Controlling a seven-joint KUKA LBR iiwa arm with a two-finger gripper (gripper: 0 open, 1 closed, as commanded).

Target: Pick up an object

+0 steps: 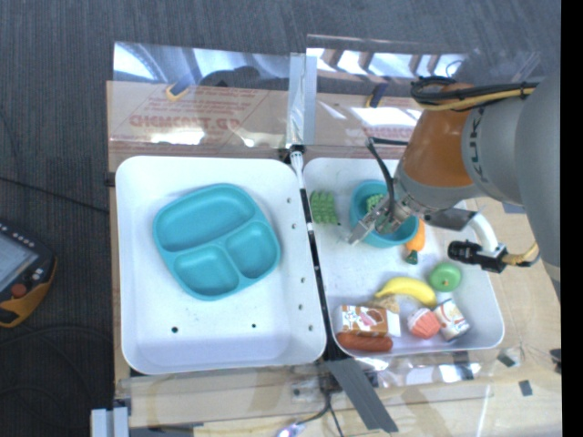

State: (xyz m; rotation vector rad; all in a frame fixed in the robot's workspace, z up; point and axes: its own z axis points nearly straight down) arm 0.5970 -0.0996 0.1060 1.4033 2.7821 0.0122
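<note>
My gripper [372, 226] hangs low over the right bin [351, 276], at the near-left edge of a teal bowl [368, 196]. Nothing shows held in it. A green ridged toy [322, 207] lies just left of the bowl, by the wall between the bins. An orange carrot [416, 239] rests to the right of the bowl. Nearer the front lie a green apple [445, 277], a yellow banana [407, 289], a small printed carton [363, 318], a hot dog [364, 340] and two little cups [437, 320].
The left bin [137, 271] holds a teal divided plate [216, 239]. The grey arm with its orange band [437, 148] comes in from the right above the right bin's far corner. Bare white floor lies between the bowl and the banana.
</note>
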